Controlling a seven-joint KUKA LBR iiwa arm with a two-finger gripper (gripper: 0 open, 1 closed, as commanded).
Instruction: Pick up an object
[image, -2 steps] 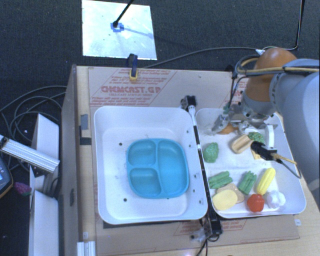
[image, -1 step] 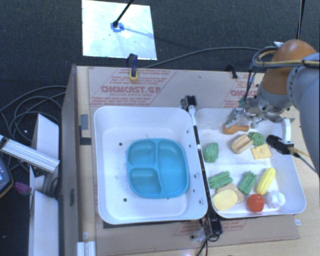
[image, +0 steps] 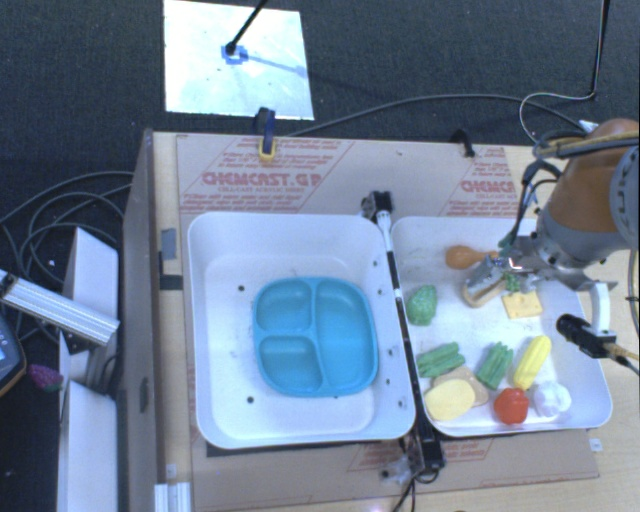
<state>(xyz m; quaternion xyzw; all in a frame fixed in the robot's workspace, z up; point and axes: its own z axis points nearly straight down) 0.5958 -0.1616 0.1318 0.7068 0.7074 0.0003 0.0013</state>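
The right bin (image: 600, 400) holds several toy foods. My gripper (image: 507, 268) hangs low over its back part, with the grey and orange arm (image: 590, 205) coming in from the right. Just left of the gripper and below it lies a tan bread-like piece (image: 479, 291), touching or nearly touching it. An orange piece (image: 461, 257) lies behind that, and a flat yellow cheese square (image: 523, 304) sits just under the gripper's right side.
Further forward in the right bin lie a green leafy piece (image: 422, 303), green beans (image: 440, 358), a green pepper (image: 494, 364), a yellow corn cob (image: 531, 361), a yellow lump (image: 450, 400), a red tomato (image: 511, 405) and a white piece (image: 551, 398). The left bin (image: 215, 300) holds a blue divided plate (image: 315, 335).
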